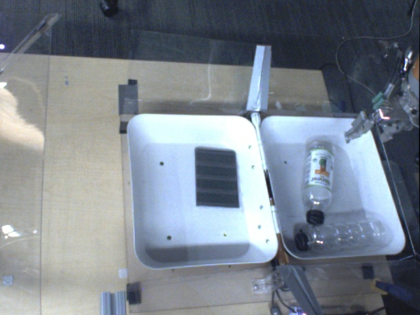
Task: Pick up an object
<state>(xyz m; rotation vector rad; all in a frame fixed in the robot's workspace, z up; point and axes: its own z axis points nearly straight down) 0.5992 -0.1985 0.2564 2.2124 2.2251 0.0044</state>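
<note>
Over right bin's far corner, tool, bottles apart.

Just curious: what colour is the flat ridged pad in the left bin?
Dark grey, nearly black, pad; seen in the camera view.

Tabletop: pale wood, matt. Bins: smooth white plastic, slightly glossy. Ribbed pad: dark, matt. Bottles: clear glossy plastic, one with a paper-like label; caps black.
</note>
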